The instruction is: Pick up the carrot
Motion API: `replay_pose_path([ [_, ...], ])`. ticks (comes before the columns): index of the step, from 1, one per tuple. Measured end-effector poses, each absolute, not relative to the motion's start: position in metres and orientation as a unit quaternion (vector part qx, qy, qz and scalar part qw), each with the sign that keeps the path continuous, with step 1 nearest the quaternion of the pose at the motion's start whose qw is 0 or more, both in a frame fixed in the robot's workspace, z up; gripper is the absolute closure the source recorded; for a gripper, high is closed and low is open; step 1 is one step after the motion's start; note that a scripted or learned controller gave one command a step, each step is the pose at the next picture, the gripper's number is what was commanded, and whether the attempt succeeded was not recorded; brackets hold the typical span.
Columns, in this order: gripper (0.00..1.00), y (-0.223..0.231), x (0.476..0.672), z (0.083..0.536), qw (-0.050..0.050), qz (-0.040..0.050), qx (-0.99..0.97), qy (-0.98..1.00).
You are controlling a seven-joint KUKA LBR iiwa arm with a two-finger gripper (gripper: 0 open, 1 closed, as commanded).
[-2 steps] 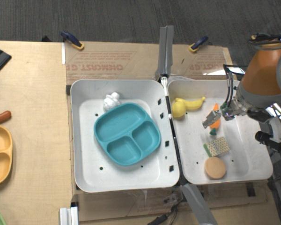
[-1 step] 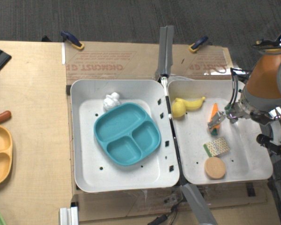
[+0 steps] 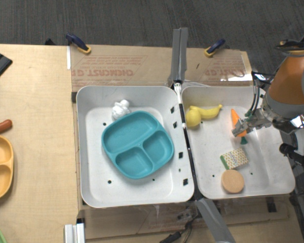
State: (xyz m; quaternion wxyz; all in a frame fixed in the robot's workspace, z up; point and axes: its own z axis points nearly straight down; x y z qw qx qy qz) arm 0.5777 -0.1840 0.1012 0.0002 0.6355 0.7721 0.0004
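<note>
stage: reaching, carrot not lifted | carrot [image 3: 235, 117]: right bin [image 3: 273, 189], upper right of frame, lying on floor | end effector [image 3: 241, 130]: just at carrot's lower end, finger state cannot tell | left: grasp, lift

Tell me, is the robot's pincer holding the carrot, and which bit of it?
It cannot be told. The pincer is right against the lower end of the carrot in the right bin, but a real hold is unclear.

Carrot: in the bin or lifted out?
In. The carrot lies in the right bin, with the gripper at its lower end.
</note>
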Motion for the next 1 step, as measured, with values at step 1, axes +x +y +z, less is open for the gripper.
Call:
replay_pose_path([
  [1, 1.0, -0.1083, 0.6214, 0.212, 0.001, 0.0002, 0.617, 0.787],
])
